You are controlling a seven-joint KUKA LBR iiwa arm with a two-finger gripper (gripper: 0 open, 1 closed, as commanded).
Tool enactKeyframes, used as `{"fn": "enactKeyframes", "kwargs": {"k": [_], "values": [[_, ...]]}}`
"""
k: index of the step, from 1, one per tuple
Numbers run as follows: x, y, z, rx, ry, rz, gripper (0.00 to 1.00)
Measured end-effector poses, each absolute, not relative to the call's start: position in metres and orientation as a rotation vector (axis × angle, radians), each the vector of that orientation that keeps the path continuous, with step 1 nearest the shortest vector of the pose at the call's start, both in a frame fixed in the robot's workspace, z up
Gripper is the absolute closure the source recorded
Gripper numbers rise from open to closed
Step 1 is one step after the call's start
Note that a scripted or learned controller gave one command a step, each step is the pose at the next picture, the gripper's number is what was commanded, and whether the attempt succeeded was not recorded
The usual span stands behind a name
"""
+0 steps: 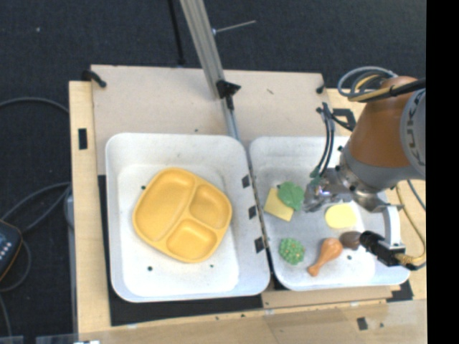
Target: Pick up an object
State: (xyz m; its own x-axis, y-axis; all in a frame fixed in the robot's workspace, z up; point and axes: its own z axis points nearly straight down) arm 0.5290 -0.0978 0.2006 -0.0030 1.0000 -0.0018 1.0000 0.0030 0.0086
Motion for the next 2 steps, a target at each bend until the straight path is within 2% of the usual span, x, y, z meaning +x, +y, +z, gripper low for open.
{"fn": "enactKeyframes", "kwargs": {"k": [1, 2], "values": [[0.531, -0.099, 0.255, 2.213, 2.22, 0.007, 1.0], [0.551, -0.054, 0.243, 2.214, 2.227, 0.001, 1.0]]}}
